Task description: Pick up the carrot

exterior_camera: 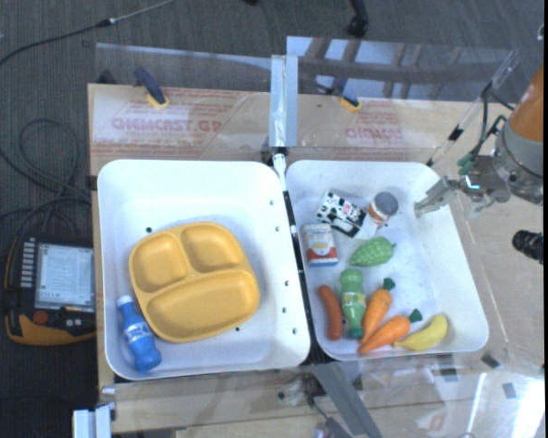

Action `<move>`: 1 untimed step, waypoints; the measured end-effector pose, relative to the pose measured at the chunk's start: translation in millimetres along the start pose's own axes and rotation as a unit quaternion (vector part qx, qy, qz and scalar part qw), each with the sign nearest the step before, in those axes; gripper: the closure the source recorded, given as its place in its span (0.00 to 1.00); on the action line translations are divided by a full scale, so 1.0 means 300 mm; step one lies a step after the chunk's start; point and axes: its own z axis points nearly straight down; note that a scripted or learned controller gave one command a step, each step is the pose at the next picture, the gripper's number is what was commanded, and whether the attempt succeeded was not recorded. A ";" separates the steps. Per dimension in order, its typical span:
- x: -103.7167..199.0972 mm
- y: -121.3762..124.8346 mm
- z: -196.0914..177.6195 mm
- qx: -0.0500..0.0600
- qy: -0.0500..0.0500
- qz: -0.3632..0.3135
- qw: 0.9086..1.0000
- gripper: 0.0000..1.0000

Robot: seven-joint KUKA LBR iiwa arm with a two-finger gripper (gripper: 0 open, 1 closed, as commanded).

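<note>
Carrot bin: both carrots sit in the right bin (464,272), same bin as the green bottle (352,301), down toward its near end.
Arm: just one, coming in from the view's right, so no choosing which is nearer.
Gripper spot: gripper (431,201) hangs over the bin's far right corner, well apart from the green bottle, up and to the view's right of it.
Gripper state: honestly can't tell from this angle whether it's open or clamped. Nothing visibly in it, anyway.
Which way to go: I'd say the carrots lie down and to the view's left of the gripper, toward the green bottle, so it's a diagonal trip across the bin.
Lower carrot: lower carrot (386,332) lies below-right of the green bottle's base, long axis slanted, tip toward the bottle, leafy end pointing away, touching or nearly touching a banana (429,333).
Upper carrot: upper carrot (375,308) is just beside the green bottle on the view's right, close to parallel with it, tip down, top up.
Looks: orange, tapered, smooth toy-plastic look, little green tops.
Crowding: the two carrots touch or nearly touch at the tips, so a grab across the upper one's middle looks cleanest to me.
</note>
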 end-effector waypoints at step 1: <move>0.118 -0.201 0.250 0.001 0.000 0.070 0.998 0.00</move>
